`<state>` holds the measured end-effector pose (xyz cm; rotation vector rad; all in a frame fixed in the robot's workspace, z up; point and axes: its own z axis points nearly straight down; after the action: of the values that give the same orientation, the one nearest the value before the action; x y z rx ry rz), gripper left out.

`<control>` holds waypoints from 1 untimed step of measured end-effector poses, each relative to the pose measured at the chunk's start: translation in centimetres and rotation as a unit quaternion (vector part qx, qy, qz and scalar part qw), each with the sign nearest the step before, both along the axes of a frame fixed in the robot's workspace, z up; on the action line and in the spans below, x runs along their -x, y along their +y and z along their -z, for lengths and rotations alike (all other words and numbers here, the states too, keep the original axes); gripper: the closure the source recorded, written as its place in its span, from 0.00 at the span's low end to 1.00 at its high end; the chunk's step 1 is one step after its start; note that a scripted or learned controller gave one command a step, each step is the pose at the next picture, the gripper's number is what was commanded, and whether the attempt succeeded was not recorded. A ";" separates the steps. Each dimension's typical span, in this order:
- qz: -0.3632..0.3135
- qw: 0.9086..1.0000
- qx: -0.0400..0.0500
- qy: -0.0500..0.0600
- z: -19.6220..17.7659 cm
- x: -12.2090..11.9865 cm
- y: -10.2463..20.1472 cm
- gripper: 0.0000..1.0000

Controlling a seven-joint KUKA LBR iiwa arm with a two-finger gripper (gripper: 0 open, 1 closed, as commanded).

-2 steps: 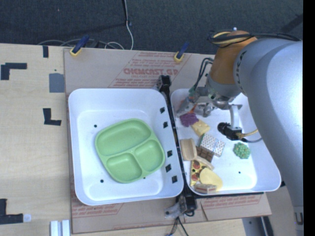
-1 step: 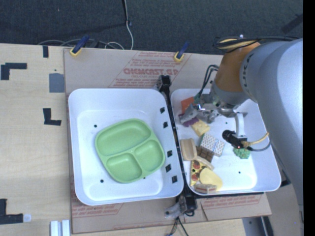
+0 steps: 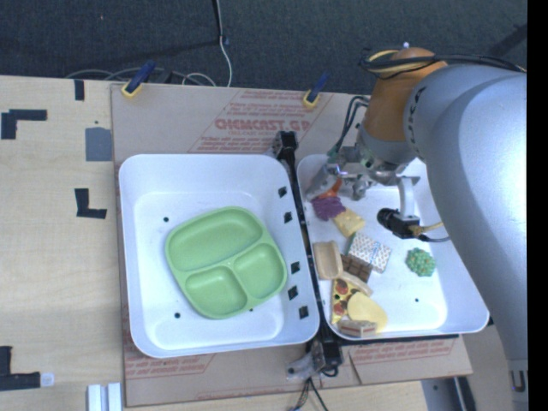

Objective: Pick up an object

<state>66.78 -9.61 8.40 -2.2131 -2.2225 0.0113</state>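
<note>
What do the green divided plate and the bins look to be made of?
Green divided plate: likely molded plastic, matte, with uniform color and soft rounded compartment ridges. Left bin and right bin: probably thin formed plastic, smooth and slightly glossy, with rounded corners and rolled rims.

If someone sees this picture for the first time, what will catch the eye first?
Probably the big grey arm with its orange band, reaching in from the right. Its gripper hangs over the right bin, just above a purple toy. Next is the green divided plate, alone in the left bin.
</note>
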 end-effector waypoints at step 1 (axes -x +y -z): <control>0.002 1.000 0.000 -0.003 0.0 1.1 0.1 0.00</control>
<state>65.65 -9.46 8.40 -2.2206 -2.2203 0.0043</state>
